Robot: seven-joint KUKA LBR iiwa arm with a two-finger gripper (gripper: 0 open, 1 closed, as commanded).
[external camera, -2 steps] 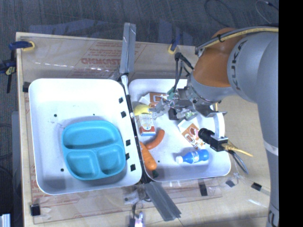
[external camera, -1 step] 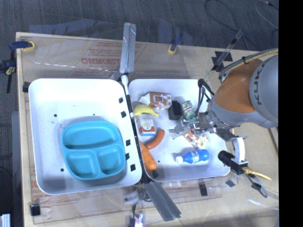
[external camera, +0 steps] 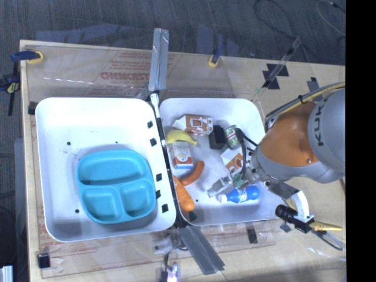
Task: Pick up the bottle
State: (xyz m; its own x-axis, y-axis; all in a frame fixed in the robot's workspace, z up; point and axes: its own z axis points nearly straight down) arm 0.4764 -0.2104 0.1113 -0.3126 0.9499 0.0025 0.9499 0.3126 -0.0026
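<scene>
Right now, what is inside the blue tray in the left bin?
The blue tray has three compartments, all showing bare blue plastic with nothing in them. It lies flat in the left bin; whatever is beneath the tray is covered.

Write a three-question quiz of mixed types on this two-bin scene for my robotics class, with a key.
1. True or false: the blue divided tray lies in the left bin.
2. Which bin holds the blue-and-white bottle? A) left B) right
3. Fill in: the yellow fruit beside the divider in the right bin is a ____.

Key
1. True.
2. B; the bottle lies on its side near the front wall, under the gripper.
3. Banana.
</scene>
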